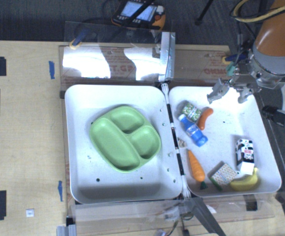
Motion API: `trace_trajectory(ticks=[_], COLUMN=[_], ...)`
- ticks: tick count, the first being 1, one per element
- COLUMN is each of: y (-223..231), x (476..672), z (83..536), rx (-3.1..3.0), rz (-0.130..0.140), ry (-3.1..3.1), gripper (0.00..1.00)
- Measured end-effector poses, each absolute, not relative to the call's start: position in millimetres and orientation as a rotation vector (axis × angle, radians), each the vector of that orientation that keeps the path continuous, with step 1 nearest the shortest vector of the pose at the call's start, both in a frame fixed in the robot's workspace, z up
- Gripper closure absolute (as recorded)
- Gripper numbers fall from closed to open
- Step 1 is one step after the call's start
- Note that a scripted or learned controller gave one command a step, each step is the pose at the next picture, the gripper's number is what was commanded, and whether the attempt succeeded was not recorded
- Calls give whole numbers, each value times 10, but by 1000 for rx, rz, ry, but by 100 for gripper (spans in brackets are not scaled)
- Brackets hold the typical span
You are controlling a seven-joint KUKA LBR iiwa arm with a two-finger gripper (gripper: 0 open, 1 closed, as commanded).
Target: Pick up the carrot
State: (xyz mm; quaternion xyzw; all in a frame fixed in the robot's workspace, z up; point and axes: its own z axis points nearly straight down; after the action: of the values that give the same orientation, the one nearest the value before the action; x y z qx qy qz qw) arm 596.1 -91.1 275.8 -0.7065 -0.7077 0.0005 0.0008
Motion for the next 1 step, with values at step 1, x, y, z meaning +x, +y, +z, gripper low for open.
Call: trace_trajectory(ticks=[1], y=[-1040], x=[5199], z=[1503], rx=[-1764], rz=[0], ry=[-2598], gripper=[0])
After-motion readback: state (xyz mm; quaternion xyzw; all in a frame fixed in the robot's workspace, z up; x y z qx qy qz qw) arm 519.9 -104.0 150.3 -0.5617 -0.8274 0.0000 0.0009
